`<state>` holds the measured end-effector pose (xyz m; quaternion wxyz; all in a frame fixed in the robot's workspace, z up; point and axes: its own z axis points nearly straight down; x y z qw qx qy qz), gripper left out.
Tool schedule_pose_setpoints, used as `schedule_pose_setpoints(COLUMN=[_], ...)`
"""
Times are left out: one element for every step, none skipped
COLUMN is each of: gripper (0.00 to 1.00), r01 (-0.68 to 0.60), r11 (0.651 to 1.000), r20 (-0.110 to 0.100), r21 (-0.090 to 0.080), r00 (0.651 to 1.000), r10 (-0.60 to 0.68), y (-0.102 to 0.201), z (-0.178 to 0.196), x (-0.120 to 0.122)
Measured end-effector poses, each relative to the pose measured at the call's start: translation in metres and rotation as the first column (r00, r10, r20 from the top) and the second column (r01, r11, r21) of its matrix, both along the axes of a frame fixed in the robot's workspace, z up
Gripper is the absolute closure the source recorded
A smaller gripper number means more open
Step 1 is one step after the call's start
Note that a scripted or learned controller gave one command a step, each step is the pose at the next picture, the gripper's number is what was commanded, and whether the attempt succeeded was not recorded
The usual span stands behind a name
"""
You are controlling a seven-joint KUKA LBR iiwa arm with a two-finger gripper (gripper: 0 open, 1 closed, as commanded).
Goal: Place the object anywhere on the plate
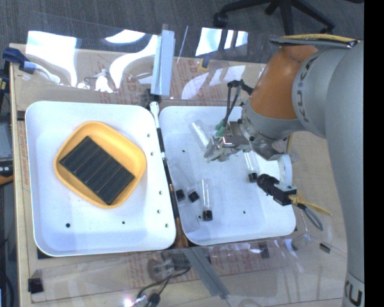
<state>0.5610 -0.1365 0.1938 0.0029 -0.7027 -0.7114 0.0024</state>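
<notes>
Two white bins on the bench, arm (307, 88) over the right one (278, 219), yellow plate (133, 147) sitting left.

Gripper (219, 147) is low among clear tubes (206, 194); can't tell its grip. Slippery tubes could easily slide away and never reach the plate.

A robotics lab workspace.
A grey and orange industrial arm (307, 88) reaches over a desk (102, 277) carrying two white bins (38, 229), with grey carpet (83, 5), an office chair base (278, 8) and loose cables (147, 296) around.
</notes>
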Motion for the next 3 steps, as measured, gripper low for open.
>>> schedule_pose_setpoints(gripper=[1.00, 1.00, 0.00], r01=[-0.084, -0.138, -0.137], r11=[0.996, 0.990, 0.991], r20=[0.004, 0.007, 0.007], r21=[0.000, -0.001, -0.001], r00=[0.996, 0.990, 0.991], r10=[0.084, 0.138, 0.137], y=[0.089, 0.149, 0.149], z=[-0.003, -0.002, -0.002], x=[0.033, 0.037, 0.037])
